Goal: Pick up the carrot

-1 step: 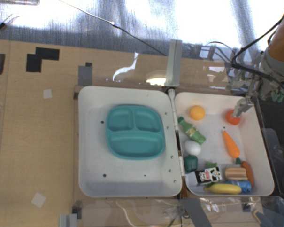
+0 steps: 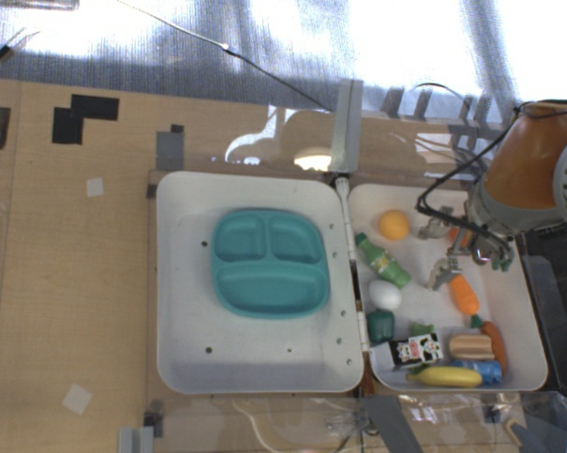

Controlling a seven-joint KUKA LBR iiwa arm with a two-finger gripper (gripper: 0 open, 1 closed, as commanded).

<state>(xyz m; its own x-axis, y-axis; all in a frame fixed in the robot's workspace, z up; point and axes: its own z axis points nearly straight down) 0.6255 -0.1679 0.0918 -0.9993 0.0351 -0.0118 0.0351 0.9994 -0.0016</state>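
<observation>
The carrot (image 2: 463, 295) lies in the right bin (image 2: 531, 358), just above the hot dog (image 2: 493, 341). The claw (image 2: 444, 273) hangs just beside the carrot's upper left end; whether it is open I cannot tell.

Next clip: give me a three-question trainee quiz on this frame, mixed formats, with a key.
1. True or false: the teal divided plate lies in the right bin.
2. Multiple choice: what lies just beside the tool, on its right in the camera view? A) egg B) carrot C) banana
3. Fill in: the green bottle lies between the orange ball and the ____.

Key: 1 false, it lies in the left bin; 2 B; 3 egg.
</observation>
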